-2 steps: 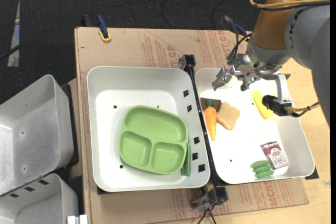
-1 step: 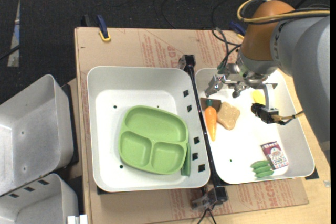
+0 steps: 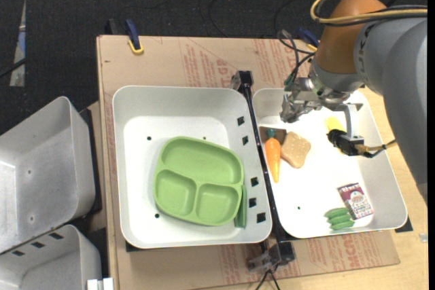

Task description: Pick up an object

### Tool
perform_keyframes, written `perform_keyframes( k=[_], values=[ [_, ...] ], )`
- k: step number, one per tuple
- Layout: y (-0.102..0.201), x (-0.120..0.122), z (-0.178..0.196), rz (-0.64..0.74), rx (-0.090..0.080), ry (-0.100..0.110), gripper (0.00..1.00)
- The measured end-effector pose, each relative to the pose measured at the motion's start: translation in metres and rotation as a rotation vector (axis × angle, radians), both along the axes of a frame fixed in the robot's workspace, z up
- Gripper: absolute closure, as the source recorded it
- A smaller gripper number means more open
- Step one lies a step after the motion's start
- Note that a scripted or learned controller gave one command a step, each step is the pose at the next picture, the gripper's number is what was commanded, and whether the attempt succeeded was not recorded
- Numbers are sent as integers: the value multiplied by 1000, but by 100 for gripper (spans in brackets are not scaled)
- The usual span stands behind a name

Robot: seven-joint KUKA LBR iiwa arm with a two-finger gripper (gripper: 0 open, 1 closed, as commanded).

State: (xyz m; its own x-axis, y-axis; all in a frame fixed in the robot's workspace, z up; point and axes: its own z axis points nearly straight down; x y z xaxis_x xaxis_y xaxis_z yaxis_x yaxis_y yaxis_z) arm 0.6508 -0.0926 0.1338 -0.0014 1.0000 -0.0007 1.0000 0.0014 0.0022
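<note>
The gripper (image 3: 293, 112) is hovering over the right bin (image 3: 387, 214) near the carrot (image 3: 272, 156), apparently approaching; finger state I cannot tell, and descending seems next.

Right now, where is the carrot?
The carrot lies in the right bin, against its left wall, with the slice of toast right beside it.

The cardboard sheet (image 3: 204, 54) under the bins carries faint red printed lettering, too washed out to read. The small packet (image 3: 355, 200) in the right bin has a label, also illegible.
</note>
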Motion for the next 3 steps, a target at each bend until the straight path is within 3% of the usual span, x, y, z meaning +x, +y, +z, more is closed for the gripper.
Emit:
perform_keyframes(
  k=[2,3],
  values=[
    [-3,5,116,2,0,-3,100],
    [47,-19,120,5,2,3,100]
  ],
)
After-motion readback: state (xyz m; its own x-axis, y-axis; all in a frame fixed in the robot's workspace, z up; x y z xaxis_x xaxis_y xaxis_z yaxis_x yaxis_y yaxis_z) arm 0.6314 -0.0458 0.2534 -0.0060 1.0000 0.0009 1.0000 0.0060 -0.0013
